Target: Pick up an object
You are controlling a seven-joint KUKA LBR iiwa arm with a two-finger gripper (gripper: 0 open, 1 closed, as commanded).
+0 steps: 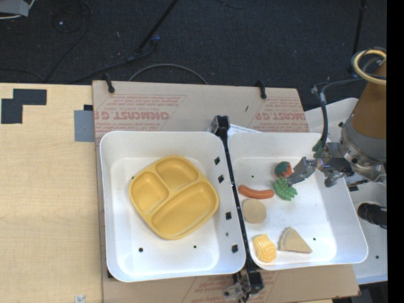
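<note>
gripper [314, 171] hovers low over the right bin [353, 232], fingers spread apart and holding nothing, just beside the green toy [285, 189] and sausage [255, 192].

A divided plate [174, 196] lies mid left bin [120, 257]. In the right bin [353, 248]: broccoli [285, 189] beside a sausage [255, 192], a round biscuit [254, 211] below, corn [264, 247] and a wedge [294, 241] near the front edge.

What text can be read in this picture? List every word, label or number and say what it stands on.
"CHEMCRZT, G.P": my best reading of red print, seen upside down, on the brown cardboard sheet behind the left bin; the letters are blurred.
The same print repeats on the cardboard behind the right bin.
Red print on the cardboard's front edge: too small to read.
</note>
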